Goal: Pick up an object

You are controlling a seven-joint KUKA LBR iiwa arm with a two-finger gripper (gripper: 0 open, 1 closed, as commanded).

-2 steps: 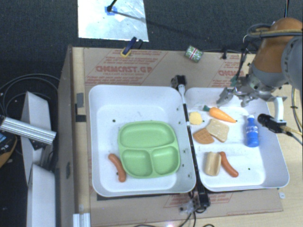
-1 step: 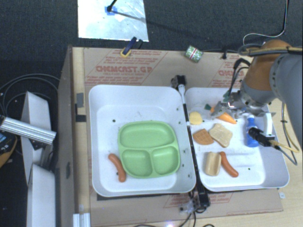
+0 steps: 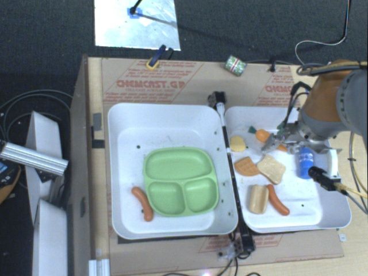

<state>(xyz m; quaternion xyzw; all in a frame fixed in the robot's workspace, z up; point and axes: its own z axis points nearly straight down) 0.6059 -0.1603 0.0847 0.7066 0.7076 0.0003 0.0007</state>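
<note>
Subject of inspection: the right bin (image 3: 330, 211), where the gripper (image 3: 275, 142) hangs low over the contents. The landmark for all positions below is the bread slice (image 3: 271, 169), which lies near the bin's middle.

Gripper position: directly beyond the bread slice, toward the far wall. Whether it is spread or closed cannot be told; the metal parts blur into the items beneath. Nothing is visibly held.

Nearest candidate: the toy carrot (image 3: 263, 135), beyond the bread slice and slightly left of it. It lies just beside the gripper on the gripper's view-left, possibly touching — the frame does not settle that. Its long axis runs roughly left to right across the view, with the green top pointing left, away from the arm. In my judgement a grasp calls for a short shift leftward and a closing across the carrot's narrow width.

Count, right bin — seven items:
- One carrot
- One bread slice
- One yellow round piece (image 3: 237, 143), left of the bread slice and farther back
- One orange-brown wedge (image 3: 246, 166), touching the slice's left edge
- One bread roll (image 3: 258, 198), nearer than the slice
- One sausage (image 3: 278, 200), just right of the roll
- One blue container (image 3: 305, 161), right of the slice, under the wrist

Count, left bin (image 3: 123, 154), well left of the slice:
- One green divided plate (image 3: 150, 167)
- One further sausage (image 3: 142, 203)
</note>
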